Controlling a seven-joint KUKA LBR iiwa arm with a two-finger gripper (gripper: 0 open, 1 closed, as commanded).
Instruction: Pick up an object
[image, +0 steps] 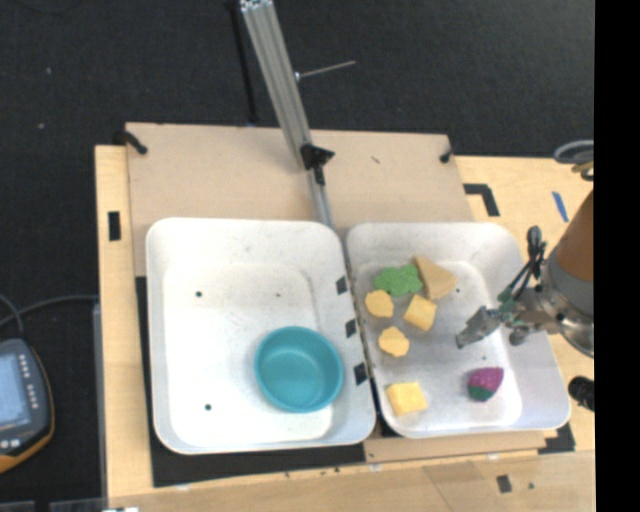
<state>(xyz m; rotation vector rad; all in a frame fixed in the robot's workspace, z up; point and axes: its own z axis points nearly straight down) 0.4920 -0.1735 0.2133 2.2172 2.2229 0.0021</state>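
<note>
The right bin (500, 245) holds several small objects: a green piece (398, 281), a tan wedge (436, 278), yellow pieces (379, 304) (420, 314) (394, 343), a pale yellow block (406, 398) and a magenta and green berry-like toy (485, 383). My gripper (495, 327) hangs over the right part of this bin, just above and right of the yellow pieces and above the berry toy. Nothing shows between its fingers.
A blue bowl (297, 368) sits in the left bin (200, 250) near its front right. A slanted metal pole (285, 100) rises behind the bins. The arm comes in from the right edge. A handheld device (20, 400) lies at the far left.
</note>
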